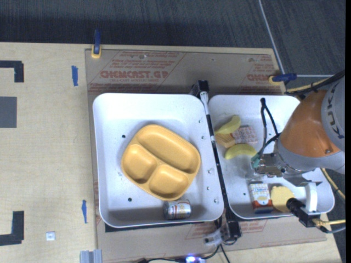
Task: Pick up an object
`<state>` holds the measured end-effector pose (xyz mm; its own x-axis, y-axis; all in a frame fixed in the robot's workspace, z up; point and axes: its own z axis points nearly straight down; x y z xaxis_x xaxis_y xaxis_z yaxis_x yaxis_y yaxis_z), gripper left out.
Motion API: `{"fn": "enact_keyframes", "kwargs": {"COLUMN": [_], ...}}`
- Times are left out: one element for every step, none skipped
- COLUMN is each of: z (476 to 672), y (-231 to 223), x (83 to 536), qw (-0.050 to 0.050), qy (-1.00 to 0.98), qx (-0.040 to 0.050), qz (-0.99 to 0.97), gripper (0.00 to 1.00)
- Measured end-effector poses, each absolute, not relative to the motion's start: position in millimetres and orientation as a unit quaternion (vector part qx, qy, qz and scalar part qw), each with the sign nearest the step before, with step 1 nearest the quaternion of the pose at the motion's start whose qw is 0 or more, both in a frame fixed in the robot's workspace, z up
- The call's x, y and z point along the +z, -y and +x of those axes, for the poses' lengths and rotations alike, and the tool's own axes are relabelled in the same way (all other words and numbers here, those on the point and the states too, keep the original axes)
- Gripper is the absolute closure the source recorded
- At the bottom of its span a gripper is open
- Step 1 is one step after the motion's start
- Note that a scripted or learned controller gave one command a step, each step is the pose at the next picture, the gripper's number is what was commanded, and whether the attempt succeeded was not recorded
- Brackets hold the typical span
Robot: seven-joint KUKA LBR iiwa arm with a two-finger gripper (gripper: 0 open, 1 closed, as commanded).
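The arm's gripper (267, 167) hovers low over the right bin (241, 204), jaws' state impossible to tell; a clean pick likely means centring squarely above the small carton (259, 194).

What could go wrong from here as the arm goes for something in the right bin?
1. The items in the right bin lie crowded: the small carton touches a yellow piece, so a grasp may catch both or push one away.
2. They lie near the bin's front wall, which could block the end effector.
3. A black cable hangs over the bin beside the arm and might snag.
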<state>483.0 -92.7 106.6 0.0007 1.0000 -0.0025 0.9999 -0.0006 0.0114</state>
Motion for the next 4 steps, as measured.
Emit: {"fn": "enact_keyframes", "kwargs": {"z": [483.0, 479.8, 479.9, 480.0], "y": [92.7, 91.4, 92.6, 91.9], "x": [106.6, 85.8, 85.8, 85.8], "qw": [0.005, 0.000, 0.000, 0.001], "qy": [-0.707, -0.707, -0.707, -0.707], "qx": [0.0031, 0.0007, 0.0012, 0.0008], "qz": [0.707, 0.707, 0.707, 0.707], "gripper": [0.00, 0.00, 0.00, 0.00]}}
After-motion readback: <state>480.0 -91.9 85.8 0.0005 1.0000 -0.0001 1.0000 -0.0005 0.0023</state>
